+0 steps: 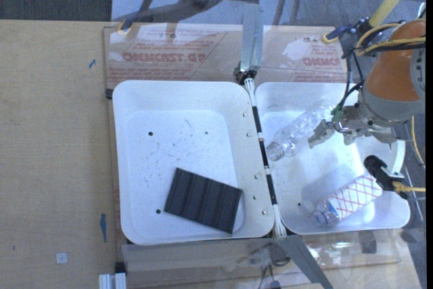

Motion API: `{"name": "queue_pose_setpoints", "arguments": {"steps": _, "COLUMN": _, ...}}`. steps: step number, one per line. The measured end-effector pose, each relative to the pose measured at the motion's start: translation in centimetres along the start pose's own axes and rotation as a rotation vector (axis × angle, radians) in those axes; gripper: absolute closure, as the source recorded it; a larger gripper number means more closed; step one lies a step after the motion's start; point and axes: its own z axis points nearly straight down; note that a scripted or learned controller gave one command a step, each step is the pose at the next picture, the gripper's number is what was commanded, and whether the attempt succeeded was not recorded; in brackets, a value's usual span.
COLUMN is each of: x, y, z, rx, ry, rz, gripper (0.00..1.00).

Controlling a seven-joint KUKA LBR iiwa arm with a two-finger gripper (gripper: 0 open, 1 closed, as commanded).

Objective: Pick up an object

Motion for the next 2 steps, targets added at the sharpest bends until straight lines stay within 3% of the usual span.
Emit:
{"name": "queue_pose_setpoints", "arguments": {"steps": 1, "x": -4.4, "y": -4.6, "z": -4.9, "rx": -0.001, "ry": -0.001, "rz": 0.050, "gripper": 0.00}}
{"name": "queue_pose_setpoints", "arguments": {"steps": 2, "x": -6.2, "y": -9.3, "z": 0.5, "rx": 0.001, "ry": 0.001, "rz": 0.017, "gripper": 0.00}}
